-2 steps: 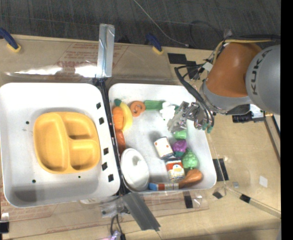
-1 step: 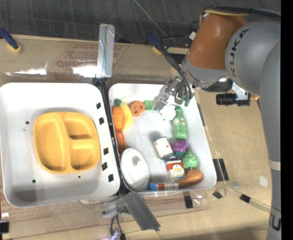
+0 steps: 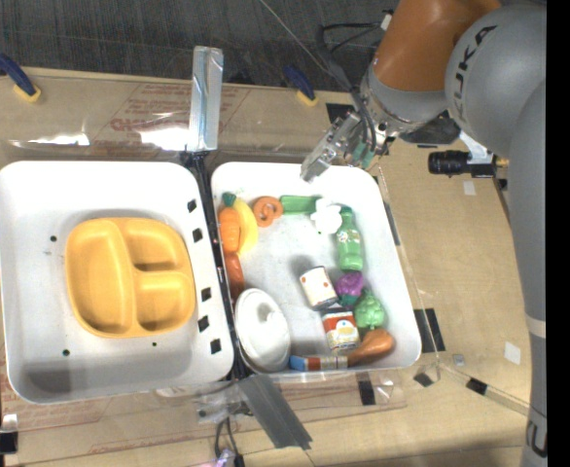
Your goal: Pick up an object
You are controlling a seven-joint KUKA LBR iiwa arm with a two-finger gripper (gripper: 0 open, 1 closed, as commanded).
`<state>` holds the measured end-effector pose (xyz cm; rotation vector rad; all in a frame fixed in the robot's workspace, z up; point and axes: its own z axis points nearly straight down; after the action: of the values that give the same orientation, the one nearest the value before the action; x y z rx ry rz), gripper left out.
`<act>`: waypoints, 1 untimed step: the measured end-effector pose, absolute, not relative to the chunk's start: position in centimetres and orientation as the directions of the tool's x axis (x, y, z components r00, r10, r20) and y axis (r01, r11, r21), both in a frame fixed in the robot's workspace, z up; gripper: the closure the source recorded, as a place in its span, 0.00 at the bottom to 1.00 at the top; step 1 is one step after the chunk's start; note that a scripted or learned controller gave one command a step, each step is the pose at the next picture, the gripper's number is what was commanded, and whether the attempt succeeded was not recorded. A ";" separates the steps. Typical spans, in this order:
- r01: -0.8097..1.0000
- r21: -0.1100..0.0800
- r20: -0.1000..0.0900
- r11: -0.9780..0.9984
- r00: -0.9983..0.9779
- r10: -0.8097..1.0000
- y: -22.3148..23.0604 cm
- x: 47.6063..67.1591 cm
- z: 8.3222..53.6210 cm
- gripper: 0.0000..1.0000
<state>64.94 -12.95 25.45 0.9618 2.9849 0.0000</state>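
The right white bin (image 3: 396, 261) holds several toy foods. Along its back lie an orange round piece (image 3: 265, 210), a green piece (image 3: 300, 203) and a small white item (image 3: 326, 217). A green bottle (image 3: 349, 241), a small can (image 3: 316, 286), purple grapes (image 3: 349, 285) and a red-labelled jar (image 3: 340, 329) lie towards the right side. A white bowl (image 3: 262, 327) sits at the front left. My gripper (image 3: 316, 166) hangs above the bin's back rim, tilted down to the left, a little above the green piece. Nothing shows in its grasp.
The left bin (image 3: 22, 261) holds a yellow divided tray (image 3: 129, 272). An orange carrot (image 3: 229, 232) and a yellow banana (image 3: 247, 224) lie against the divider between the bins. A metal clamp post (image 3: 206, 95) stands behind the divider. Cables run behind the bench.
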 end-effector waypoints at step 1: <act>0.578 0.001 -0.006 0.816 -0.816 0.578 -12.9 65.0 26.4 1.00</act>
<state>65.00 -12.87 26.43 0.9511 2.9879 -0.0019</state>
